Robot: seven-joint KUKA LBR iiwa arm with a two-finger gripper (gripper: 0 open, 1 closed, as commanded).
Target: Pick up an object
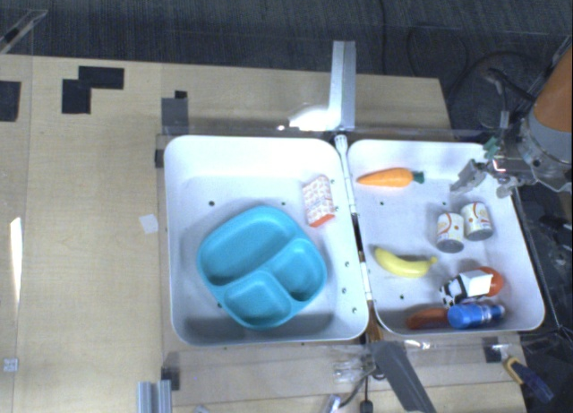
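Observation:
My gripper [484,183] hangs at the right bin's [528,259] far right corner, open, with nothing between its fingers. Just below it stand two small white cans [464,225] side by side. An orange carrot [387,178] lies at the bin's back left. A yellow banana [403,263] lies nearer the front. At the front right sit an orange, white and black toy [473,285], a blue bottle [474,314] and a reddish-brown piece [424,318].
The left bin [183,223] holds a blue divided plate [260,264] and a small red and white packet [317,201] by the divider. A metal post [343,89] stands behind the bins. The grey arm [551,124] comes in over the right rim.

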